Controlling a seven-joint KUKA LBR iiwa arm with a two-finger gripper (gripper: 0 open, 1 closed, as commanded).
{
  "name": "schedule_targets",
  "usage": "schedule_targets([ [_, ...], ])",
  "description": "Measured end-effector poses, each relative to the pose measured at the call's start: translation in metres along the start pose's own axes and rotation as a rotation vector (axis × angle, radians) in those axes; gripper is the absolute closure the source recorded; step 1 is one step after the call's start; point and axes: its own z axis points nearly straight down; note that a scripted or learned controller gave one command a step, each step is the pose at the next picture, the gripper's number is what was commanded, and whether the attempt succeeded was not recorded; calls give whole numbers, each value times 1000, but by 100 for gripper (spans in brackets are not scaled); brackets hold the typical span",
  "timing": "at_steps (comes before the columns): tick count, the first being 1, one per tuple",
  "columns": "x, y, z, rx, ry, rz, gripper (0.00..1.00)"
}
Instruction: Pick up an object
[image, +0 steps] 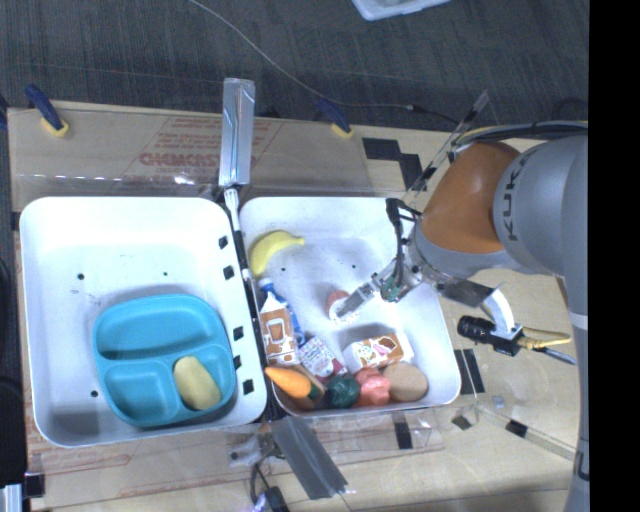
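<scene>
Camera view: the pincer hangs low in the right bin, its tip just beside a small reddish object on the bin floor. Whether the pincer is spread or pressed together cannot be told.

The reddish object appears small, rounded and pale red; its exact kind cannot be told. It probably weighs little and may roll; grip across its middle.

A banana lies farther left; a carrot lies near.
</scene>
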Motion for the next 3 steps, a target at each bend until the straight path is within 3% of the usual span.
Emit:
schedule_targets([
  [1,8,44,34,-1,2,-505,0],
  [2,13,32,10,-1,2,-620,0],
  [3,91,-1,28,-8,-10,-391,0],
])
